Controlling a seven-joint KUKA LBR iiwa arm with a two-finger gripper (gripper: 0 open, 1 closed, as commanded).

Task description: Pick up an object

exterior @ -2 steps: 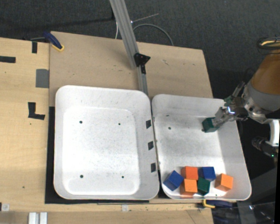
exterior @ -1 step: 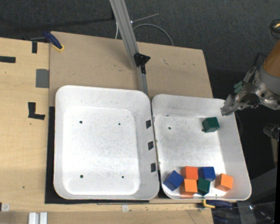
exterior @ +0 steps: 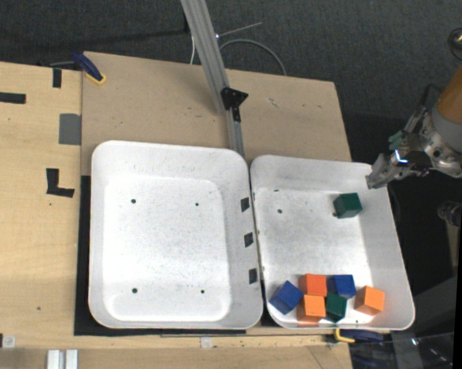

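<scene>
The right bin [exterior: 290, 239] holds a lone dark green cube [exterior: 347, 204] near its back right part. A cluster of cubes lies at its front edge: a blue cube [exterior: 286, 296], an orange cube [exterior: 314, 284], a second blue cube [exterior: 342, 285], an orange cube [exterior: 313, 306], a green cube [exterior: 335, 306] and an orange cube [exterior: 370, 299]. My gripper [exterior: 379, 176] hangs at the bin's back right corner, just right of and above the lone green cube, with nothing seen between its fingers.
The left bin [exterior: 164, 238] lies beside the right one. A slanted metal pole [exterior: 212, 52] with a black clamp runs down to the gap between the bins. Black tape marks and a blue-yellow clip [exterior: 89, 66] lie on the wooden bench at left.
</scene>
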